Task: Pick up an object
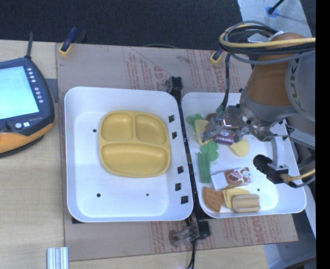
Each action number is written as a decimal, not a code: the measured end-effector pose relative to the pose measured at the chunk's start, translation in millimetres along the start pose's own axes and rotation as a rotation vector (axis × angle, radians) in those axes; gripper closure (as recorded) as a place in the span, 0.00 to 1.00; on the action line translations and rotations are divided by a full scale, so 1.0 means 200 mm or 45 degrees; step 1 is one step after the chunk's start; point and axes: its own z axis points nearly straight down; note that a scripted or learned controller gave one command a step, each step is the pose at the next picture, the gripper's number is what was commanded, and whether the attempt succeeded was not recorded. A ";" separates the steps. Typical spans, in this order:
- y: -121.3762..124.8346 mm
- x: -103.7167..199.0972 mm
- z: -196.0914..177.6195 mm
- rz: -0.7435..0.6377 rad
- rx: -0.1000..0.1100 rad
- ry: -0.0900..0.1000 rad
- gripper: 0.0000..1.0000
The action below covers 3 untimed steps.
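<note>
My gripper (221, 132) hangs low over the upper left part of the right bin (283, 203), among toy food pieces. Below and around it lie a yellow wedge (201, 129), a green leafy piece (195, 119), a green broccoli-like piece (209, 149), a purple piece (224, 139) and a pale yellow piece (240, 148). Further front in the same bin lie a dark green stick (204, 167), a white and red packet (234, 177), a waffle piece (212, 199) and a hot dog bun (244, 202). Nothing is clearly seen between the fingers.
The left bin (81, 150) holds a yellow divided plate (134, 143). A teach pendant with a screen (10, 102) lies on the bench at the far left. The arm's orange band (271, 74) and cables rise at the right, over the right bin's back edge.
</note>
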 end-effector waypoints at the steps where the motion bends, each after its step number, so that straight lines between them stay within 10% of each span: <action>1: 0.10 -0.26 0.52 0.000 0.006 0.002 0.00; 2: 0.11 -0.25 0.44 -0.007 -0.002 0.003 1.00; 3: 0.11 -0.25 0.44 -0.007 0.000 0.003 0.00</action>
